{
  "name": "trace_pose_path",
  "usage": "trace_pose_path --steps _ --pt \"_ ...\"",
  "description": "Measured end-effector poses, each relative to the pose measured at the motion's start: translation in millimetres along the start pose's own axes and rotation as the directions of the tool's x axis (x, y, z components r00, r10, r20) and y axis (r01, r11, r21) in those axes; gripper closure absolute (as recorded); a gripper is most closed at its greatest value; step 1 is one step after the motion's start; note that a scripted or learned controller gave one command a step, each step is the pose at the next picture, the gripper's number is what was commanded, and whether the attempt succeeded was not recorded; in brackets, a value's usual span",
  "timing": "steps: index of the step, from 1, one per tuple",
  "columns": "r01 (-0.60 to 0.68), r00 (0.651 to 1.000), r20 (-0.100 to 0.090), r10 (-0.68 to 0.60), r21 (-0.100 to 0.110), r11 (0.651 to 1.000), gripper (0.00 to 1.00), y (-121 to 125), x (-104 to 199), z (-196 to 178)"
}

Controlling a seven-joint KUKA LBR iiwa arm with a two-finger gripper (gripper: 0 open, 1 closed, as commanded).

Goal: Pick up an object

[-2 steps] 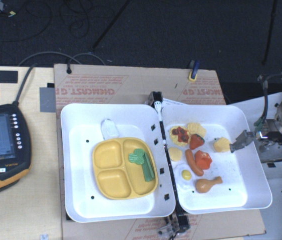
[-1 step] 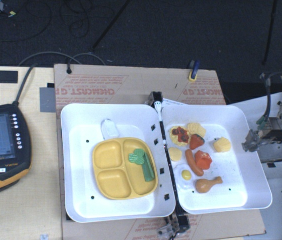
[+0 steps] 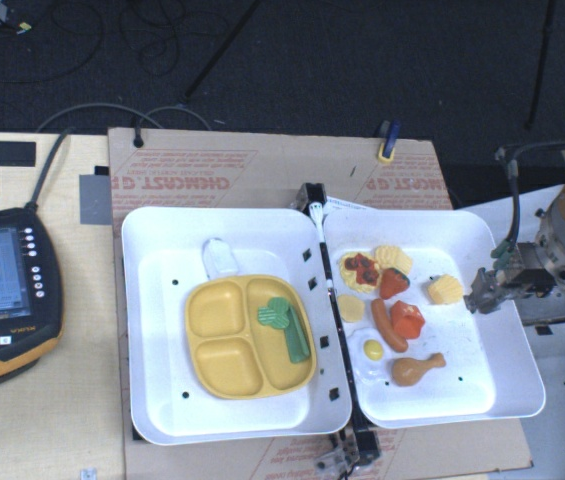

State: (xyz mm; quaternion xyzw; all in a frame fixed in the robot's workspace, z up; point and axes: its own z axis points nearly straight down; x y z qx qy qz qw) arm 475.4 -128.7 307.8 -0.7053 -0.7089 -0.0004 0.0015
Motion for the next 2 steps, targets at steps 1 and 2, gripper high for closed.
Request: trace_pose_path --steps 1,2 --pt "0.006 1.0 0.0 -0.006 -0.002 1.0 1.0 1.7 87.0 -26.0" --pt "0.005 1.0 0.001 -0.005 -0.007 1.0 1.0 14.1 176.3 -101.1"
